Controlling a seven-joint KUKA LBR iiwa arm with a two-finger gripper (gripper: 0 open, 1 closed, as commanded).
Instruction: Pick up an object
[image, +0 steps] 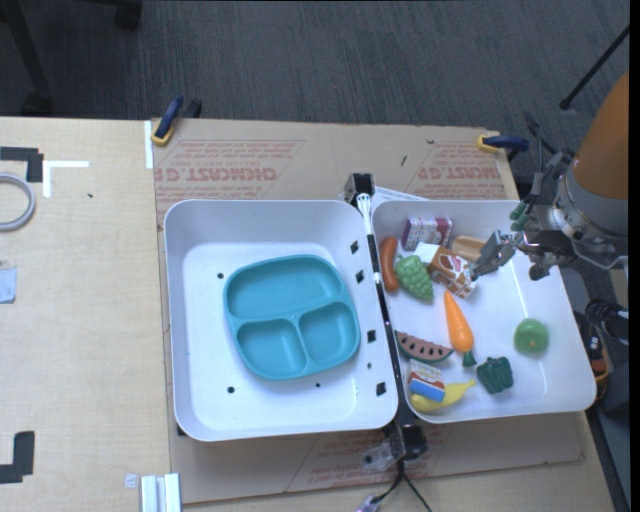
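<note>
left bin: white, shallow, holds one teal divided plate lying flat near its middle, three compartments facing up, nothing in them.
right bin: white, shallow, touching the left bin along the centre seam; holds all the toy food.
right bin, far end: pink-and-white box by the top wall, brown bread-like piece just right of it, small printed carton just below that.
right bin, seam side: orange-red sausage shape along the seam wall, green grape bunch touching it on its right.
right bin, middle: carrot lying lengthwise, tip toward the far end; watermelon slice to its left, close to the seam.
right bin, near end: banana with a red-and-white packet just above it; broccoli to their right.
right bin, right side: green apple alone, apart from the rest.
arm: enters from the right, orange band at the frame edge, wrist over the bin's far right corner, tool angled down and left.
gripper: low over the far end, fingertips just beside the carton and bread piece.
fingers: look slightly apart, nothing seen clamped between them.
pick candidates: all in the right bin, none lifted.
bench: cardboard sheet under both bins, clamps at its far corners.
</note>
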